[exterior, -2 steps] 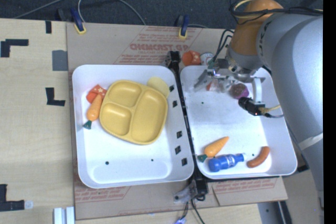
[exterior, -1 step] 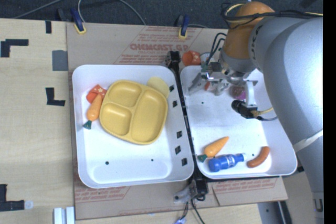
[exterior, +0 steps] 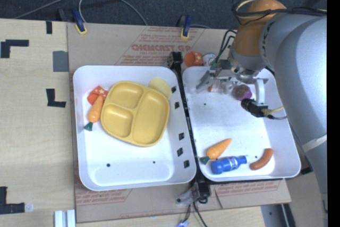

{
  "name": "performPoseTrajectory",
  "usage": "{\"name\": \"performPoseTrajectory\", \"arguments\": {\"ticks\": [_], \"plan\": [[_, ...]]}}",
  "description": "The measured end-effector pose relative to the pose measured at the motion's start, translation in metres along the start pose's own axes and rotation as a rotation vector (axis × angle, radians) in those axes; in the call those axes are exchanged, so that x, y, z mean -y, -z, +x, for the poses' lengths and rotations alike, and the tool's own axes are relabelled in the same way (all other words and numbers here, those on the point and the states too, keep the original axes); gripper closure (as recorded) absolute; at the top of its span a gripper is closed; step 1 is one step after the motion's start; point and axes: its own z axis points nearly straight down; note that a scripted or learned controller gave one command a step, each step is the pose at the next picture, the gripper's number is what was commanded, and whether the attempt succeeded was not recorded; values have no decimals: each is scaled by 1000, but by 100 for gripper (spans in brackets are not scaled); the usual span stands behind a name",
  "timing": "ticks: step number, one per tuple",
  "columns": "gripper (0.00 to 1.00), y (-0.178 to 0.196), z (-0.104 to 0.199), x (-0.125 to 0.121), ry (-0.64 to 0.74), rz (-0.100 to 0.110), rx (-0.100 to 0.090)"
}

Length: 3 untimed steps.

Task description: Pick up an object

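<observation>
Two white bins (exterior: 85,130) on cardboard (exterior: 149,45) printed "CHEMCAST" (red lettering), jaws' (exterior: 226,80) state unclear

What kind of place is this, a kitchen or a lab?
Likely a robot lab: a grey arm reaches over two white bins of toy food, on cardboard clamped to the bench.

Grey arm (exterior: 300,69) entering from the right, bent down toward the bench. Orange band (exterior: 254,34) above the wrist, facing the camera. Gripper (exterior: 212,78) low at the arm's far end, pointing left; finger state not discernible.
</observation>
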Motion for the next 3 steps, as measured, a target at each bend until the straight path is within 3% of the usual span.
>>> {"name": "performPoseTrajectory", "arguments": {"ticks": [1,2,3], "plan": [[0,-15,12,1,-1,5,2],[0,-15,-5,1,0,5,-2],[0,-15,18,1,-1,4,0]]}}
